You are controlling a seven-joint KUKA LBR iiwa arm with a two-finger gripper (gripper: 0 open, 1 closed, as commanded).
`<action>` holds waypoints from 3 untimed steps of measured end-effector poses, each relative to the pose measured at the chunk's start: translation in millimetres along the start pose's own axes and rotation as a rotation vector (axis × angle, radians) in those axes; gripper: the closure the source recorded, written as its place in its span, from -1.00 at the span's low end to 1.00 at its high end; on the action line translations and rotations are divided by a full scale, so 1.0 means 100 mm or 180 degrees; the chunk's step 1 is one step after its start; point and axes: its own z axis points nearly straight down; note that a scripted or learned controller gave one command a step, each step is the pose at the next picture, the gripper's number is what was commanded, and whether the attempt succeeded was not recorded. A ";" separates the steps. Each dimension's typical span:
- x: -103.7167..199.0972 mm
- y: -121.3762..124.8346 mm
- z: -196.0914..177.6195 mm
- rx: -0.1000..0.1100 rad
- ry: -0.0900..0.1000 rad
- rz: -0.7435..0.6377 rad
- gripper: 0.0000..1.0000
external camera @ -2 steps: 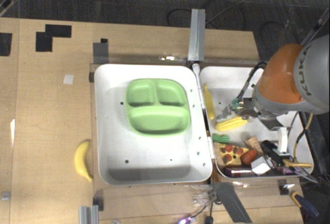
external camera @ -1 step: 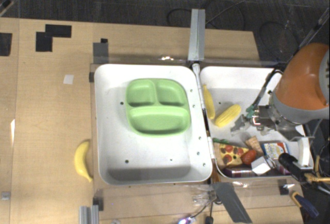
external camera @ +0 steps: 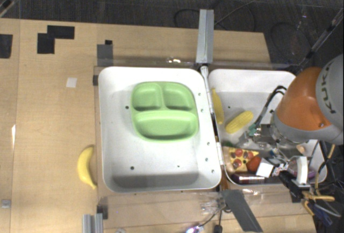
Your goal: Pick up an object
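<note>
A smooth green plastic plate with three rounded sections is lying in the left white bin, toward the upper middle of the frame, with lots of bare white floor showing around it, most of all along the bin's lower edge. A curved yellow banana is resting on the wooden tabletop, just beside the left bin's outer wall at the lower left. In the right white bin a bumpy yellow corn cob is lying tilted near the middle, and a long thin yellow piece is lying along the wall between the two bins. Below them, a pizza slice toy with red dots and a dark marker-like stick are sitting close to the bin's lower edge. The grey arm with its shiny orange band is reaching down over the right side of this bin, and the pincer is hanging low just above the pizza slice toy; I cannot tell whether it is wide or narrow. Some letters are showing on the arm at the right edge, but they are too cut off to read.
</note>
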 end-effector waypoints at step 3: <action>0.53 1.05 -0.84 0.0019 0.0007 -0.0530 -1.00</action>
